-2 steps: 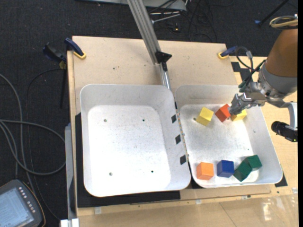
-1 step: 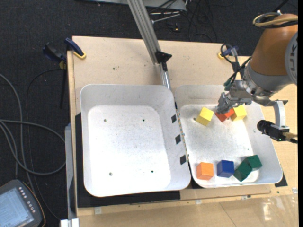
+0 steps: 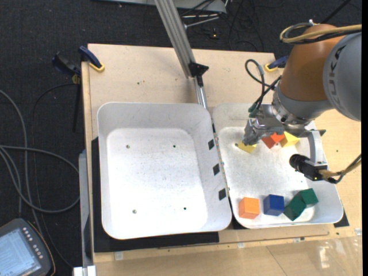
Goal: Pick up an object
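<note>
My gripper point(image 3: 250, 138) hangs low over the upper left part of the right bin point(image 3: 322, 218). Just below its tip lies a small yellow piece point(image 3: 247, 148); whether they touch cannot be made out. An orange-red block point(image 3: 275, 140) and another yellow block point(image 3: 291, 137) lie right beside the gripper, partly hidden by the wrist. Along the bin's near edge sit an orange cube point(image 3: 249, 207), a blue cube point(image 3: 275, 204) and two green blocks point(image 3: 302, 204).
The left bin point(image 3: 109, 125) adjoins the right one along a shared rim. A slanted metal pole point(image 3: 175, 30) rises behind the bins. Cables loop off the wrist, and a black camera unit point(image 3: 303, 165) hangs over the right bin.
</note>
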{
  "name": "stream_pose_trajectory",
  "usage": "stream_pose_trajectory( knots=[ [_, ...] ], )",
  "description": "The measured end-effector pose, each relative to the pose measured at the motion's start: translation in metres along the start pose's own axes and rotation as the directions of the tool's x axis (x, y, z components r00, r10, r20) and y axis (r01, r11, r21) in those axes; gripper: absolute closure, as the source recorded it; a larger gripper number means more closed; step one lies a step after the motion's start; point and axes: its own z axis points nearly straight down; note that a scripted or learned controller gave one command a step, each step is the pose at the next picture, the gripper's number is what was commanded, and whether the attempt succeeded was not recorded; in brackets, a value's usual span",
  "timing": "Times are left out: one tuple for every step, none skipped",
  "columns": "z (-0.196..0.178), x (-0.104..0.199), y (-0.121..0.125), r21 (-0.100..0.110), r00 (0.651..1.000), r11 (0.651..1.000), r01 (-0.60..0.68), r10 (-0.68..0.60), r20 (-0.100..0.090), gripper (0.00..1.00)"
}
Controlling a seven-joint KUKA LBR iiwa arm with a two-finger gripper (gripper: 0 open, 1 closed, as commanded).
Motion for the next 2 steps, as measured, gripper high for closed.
stream_pose_trajectory(
  knots=[
    [-0.008,0.061,-0.001,-0.003,1.0,1.0,0.001,-0.001,0.0,1.0],
    [0.002,0.115,-0.004,0.001,1.0,1.0,0.0,0.0,0.001,1.0]
  ],
)
